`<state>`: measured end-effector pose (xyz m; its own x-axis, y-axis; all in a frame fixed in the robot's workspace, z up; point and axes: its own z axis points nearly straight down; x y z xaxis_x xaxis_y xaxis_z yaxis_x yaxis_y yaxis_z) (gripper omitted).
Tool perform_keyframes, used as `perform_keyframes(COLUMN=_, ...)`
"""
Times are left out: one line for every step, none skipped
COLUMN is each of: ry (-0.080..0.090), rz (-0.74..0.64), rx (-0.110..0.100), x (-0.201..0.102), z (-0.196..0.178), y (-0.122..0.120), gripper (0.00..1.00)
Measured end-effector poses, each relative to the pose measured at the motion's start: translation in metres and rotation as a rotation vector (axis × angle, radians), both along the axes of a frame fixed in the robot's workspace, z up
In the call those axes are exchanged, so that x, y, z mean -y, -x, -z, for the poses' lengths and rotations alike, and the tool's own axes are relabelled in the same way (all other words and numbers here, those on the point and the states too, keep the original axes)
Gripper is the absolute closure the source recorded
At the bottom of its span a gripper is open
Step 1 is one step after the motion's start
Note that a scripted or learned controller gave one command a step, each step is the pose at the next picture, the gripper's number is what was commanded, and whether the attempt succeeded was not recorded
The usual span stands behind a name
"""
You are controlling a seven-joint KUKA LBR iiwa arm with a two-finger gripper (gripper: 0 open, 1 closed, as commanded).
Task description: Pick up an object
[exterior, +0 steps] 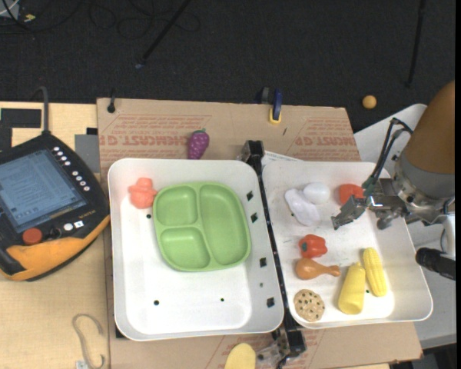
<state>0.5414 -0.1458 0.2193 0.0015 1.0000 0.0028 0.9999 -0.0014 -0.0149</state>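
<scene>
Claw (366, 212) spread; red pepper (313, 245) lower-left (apart)

A brown cardboard sheet (161, 129) printed with red lettering lies over the tabletop (15, 290), which shows a pale wood tone at the left. Beyond the cardboard's far edge, dark carpeted floor (215, 37) stretches across the top, crossed by thin black cables (165, 25). Lighting is even and soft.

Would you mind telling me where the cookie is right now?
The cookie lies in the right bin, at its near-left corner, just below the toy drumstick and left of the yellow squash.
</scene>
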Motion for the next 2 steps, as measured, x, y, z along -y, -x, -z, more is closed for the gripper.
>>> perform_keyframes(ry=0.003, rz=-0.002, rx=0.014, x=0.000, z=-0.007, y=-0.003, gripper=0.00)
perform_keyframes(ry=0.001, rz=-0.003, rx=0.009, x=-0.002, z=0.047, y=-0.013, gripper=0.00)
